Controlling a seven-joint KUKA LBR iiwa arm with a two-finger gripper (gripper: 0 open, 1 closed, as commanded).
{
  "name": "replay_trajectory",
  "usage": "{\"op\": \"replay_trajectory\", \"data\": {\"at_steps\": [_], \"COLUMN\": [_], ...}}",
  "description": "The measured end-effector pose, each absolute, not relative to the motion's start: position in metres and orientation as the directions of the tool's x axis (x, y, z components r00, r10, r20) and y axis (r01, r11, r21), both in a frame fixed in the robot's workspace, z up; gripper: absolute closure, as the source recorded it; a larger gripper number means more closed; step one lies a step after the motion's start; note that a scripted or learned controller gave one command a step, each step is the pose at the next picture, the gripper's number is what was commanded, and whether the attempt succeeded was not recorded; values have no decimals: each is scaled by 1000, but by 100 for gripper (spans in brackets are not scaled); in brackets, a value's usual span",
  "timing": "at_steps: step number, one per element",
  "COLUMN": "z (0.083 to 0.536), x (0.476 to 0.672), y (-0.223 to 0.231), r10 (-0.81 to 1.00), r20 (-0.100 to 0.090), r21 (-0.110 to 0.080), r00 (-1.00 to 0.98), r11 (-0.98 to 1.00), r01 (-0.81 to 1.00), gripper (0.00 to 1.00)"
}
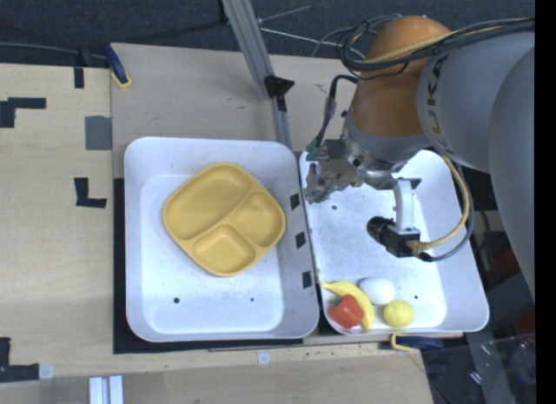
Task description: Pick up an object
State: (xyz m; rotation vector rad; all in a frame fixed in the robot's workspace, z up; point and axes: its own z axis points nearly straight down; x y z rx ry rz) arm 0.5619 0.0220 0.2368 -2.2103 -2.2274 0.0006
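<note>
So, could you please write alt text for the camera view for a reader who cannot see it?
A grey KUKA arm with an orange band reaches from the right, its gripper over the upper left corner of the right white bin. A banana, a red piece, a white egg-like piece and a small yellow fruit cluster at that bin's near edge. The left bin holds a yellow divided plate.

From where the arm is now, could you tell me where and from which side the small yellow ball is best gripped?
Grip the yellow ball across its middle, from straight above. It is round, with open floor on its right; the white egg and banana crowd its left.
</note>
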Motion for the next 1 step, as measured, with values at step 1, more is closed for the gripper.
{"op": "replay_trajectory", "data": {"at_steps": [1], "z": [233], "x": [539], "y": [69], "r10": [1000], "r20": [1], "r21": [-4], "r00": [-6], "r11": [6], "r01": [1000], "gripper": [100]}}
